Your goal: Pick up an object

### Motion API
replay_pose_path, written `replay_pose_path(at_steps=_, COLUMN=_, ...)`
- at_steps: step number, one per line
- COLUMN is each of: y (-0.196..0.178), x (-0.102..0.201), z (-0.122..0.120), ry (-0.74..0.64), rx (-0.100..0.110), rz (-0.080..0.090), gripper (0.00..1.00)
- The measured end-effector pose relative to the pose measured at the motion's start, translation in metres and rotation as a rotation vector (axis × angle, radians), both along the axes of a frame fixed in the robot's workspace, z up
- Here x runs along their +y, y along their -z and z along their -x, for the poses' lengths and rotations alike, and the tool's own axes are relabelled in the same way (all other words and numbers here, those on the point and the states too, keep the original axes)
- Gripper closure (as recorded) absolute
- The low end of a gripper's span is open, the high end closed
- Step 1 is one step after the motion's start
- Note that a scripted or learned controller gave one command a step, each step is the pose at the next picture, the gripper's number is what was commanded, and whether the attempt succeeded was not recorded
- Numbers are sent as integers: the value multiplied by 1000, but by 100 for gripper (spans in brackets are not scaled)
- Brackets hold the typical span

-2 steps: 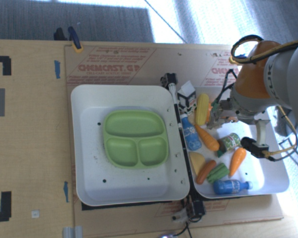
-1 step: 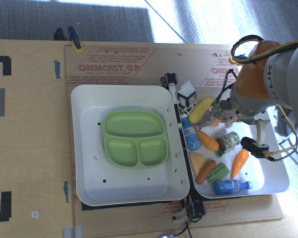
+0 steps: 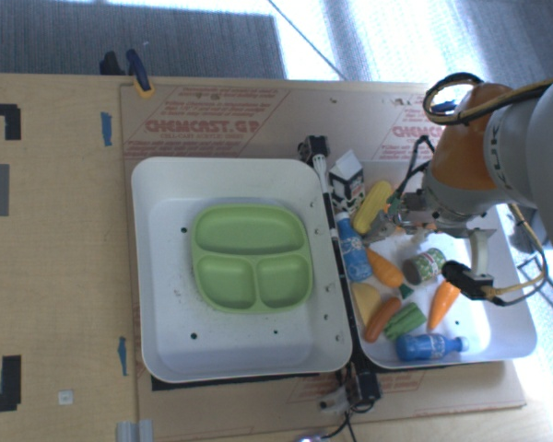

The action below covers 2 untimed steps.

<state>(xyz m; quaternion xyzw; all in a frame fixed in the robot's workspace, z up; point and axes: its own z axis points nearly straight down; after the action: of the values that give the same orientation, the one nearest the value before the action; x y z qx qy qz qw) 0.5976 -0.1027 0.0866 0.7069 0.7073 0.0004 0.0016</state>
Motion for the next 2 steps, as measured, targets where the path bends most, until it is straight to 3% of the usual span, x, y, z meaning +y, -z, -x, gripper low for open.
replay_pose_path(at_steps=1, y=0, x=6, z=68, ry=2, rx=-1, rz=-1, gripper=0)
replay_pose_path(at_steps=2, y=-3, x=4, z=10, ry=0, rx=1, rz=-1, gripper=0)
